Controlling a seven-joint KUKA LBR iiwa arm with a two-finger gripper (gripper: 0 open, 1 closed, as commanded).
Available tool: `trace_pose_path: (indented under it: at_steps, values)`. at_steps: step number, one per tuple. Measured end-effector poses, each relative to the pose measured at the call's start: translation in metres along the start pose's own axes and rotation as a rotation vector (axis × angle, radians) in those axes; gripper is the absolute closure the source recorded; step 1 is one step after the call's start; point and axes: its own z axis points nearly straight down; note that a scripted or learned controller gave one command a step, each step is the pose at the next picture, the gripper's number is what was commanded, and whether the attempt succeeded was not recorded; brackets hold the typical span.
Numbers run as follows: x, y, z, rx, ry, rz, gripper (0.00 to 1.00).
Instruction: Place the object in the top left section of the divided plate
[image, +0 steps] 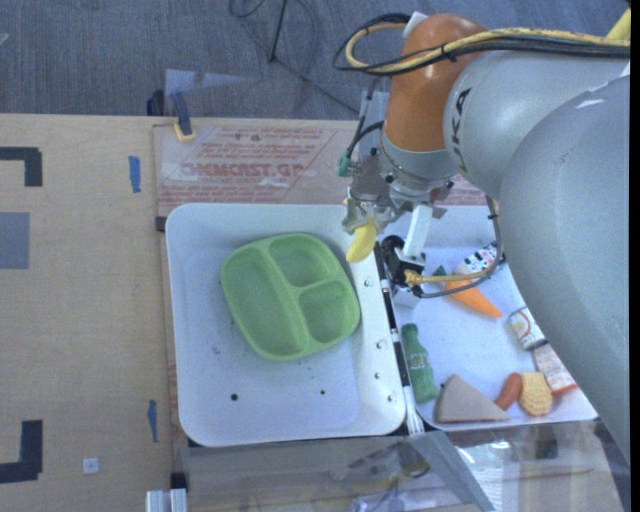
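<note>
A: In the left bin, what is listed?

B: One green divided plate, lying flat, slightly toward 12 o'clock of the bin's middle. Three sections: a long one on its 9 o'clock side, two smaller ones on its 3 o'clock side.

A: And the arm?

B: Grey arm with an orange band, entering from 3 o'clock. Its gripper hangs above the wall between the two bins, at about 2 o'clock of the plate.

A: Gripper state?

B: Clenched on a yellow banana-like toy. The piece sits between the fingers and pokes out below them, just off the plate's rim at 2 o'clock, above the bin edge and not in any section.

A: Right bin contents?

B: An orange carrot near the middle. A green bottle lying along the bin's 9 o'clock wall. A tan wedge at 6 o'clock. A small orange-red piece and a yellow waffle-like round just beside the wedge, toward 3 o'clock. Two small packets at the 3 o'clock edge, labels too small to read.

A: Bench?

B: A printed cardboard sheet at 12 o'clock of the left bin.
</note>
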Motion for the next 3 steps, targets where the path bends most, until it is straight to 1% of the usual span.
trace_pose_path:
  at_steps: [1, 2, 3]
  values:
    - [0.029, 0.009, -0.005, -0.002, 0.000, -0.135, 1.00]
    - [0.029, 0.009, -0.005, -0.002, 0.000, -0.136, 0.00]
    - [0.043, -0.007, 0.007, 0.004, 0.000, 0.022, 0.00]
